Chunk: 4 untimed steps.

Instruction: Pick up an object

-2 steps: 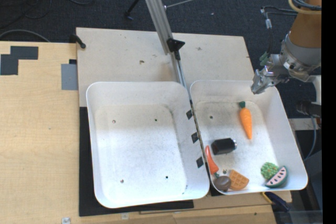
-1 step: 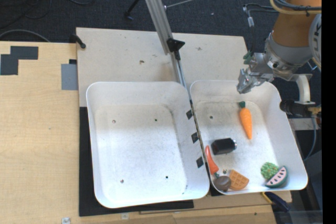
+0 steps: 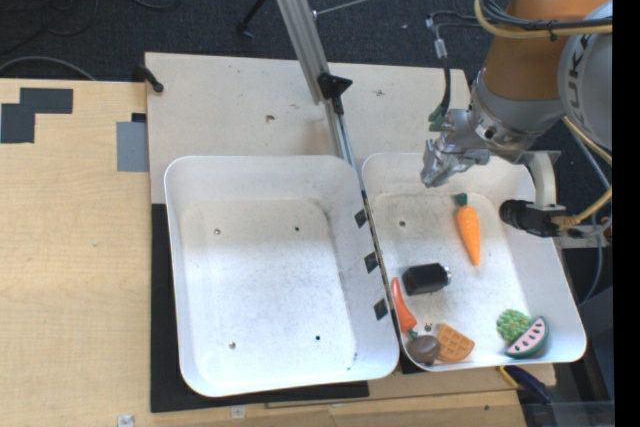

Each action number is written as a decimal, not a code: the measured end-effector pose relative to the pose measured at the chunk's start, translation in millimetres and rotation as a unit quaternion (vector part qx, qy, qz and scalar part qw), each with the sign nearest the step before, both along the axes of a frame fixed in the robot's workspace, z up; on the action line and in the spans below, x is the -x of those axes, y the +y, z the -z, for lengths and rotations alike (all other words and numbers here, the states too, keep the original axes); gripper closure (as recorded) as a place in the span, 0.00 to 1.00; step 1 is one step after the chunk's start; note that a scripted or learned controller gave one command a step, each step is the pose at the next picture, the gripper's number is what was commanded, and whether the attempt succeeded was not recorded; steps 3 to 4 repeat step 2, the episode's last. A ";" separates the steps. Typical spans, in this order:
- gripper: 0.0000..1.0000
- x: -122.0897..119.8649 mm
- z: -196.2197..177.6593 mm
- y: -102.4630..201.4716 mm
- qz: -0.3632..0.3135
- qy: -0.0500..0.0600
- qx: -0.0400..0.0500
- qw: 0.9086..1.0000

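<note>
The claw (image 3: 440,170) hangs over the far end of the right bin (image 3: 560,300); whether it is clenched or released cannot be told. Just beside it lies a carrot (image 3: 468,230), orange with a green top, pointing toward the near rim. A black block (image 3: 425,278) sits mid-bin. A red piece (image 3: 402,307), a waffle (image 3: 452,343) and a watermelon slice (image 3: 527,337) crowd the near edge. The left bin (image 3: 190,215) offers open floor.

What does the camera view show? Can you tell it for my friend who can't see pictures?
A grey and orange robot arm hangs its gripper over the back of the right bin, near a toy carrot. That bin also holds a small black block, a waffle and a watermelon slice. The left bin sits beside it.
</note>
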<state>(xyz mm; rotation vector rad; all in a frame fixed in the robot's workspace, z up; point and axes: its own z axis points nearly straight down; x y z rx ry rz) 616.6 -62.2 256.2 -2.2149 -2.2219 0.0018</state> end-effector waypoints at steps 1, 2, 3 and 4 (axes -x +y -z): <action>1.00 13.9 12.5 50.0 0.000 0.001 0.000 1.000; 1.00 14.7 28.9 102.3 0.000 0.001 0.000 1.000; 1.00 14.7 28.9 102.3 0.000 0.001 0.000 1.000; 1.00 14.7 28.9 102.3 0.000 0.001 0.000 1.000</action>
